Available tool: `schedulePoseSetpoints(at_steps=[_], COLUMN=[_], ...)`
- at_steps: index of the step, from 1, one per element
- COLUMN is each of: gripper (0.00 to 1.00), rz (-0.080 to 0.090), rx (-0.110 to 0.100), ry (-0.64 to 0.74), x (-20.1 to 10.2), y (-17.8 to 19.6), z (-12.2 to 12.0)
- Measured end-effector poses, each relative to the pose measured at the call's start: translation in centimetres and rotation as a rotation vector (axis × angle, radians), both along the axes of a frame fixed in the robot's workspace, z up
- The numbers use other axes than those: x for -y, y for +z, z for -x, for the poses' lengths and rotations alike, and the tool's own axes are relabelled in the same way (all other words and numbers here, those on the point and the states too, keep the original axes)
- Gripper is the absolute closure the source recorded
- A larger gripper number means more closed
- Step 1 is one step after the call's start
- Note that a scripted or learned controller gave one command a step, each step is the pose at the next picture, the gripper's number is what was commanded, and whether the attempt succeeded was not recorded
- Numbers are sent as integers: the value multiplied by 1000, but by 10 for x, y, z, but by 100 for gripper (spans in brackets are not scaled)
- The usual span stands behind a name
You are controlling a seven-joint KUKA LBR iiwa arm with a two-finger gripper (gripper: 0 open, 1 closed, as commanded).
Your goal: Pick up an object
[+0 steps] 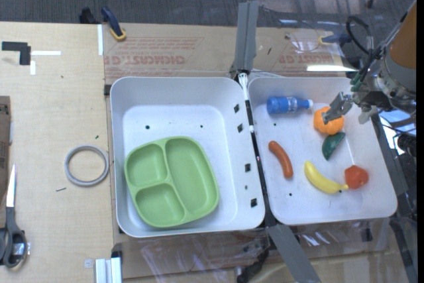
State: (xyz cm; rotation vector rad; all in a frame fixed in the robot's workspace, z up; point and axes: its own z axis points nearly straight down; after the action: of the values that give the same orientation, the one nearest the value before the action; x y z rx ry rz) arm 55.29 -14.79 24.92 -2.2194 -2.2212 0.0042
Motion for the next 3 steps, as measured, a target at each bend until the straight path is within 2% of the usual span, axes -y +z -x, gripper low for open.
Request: schedulePoseSetpoints(at_steps=[1,2,3], gripper=[0,0,100], rz=[-1,-1,-2], rx=[0,-1,-2], ry=[-3,-3,-7], x=[-28,-33,-33], y=[-149,-159,-150], z=[7,71,71])
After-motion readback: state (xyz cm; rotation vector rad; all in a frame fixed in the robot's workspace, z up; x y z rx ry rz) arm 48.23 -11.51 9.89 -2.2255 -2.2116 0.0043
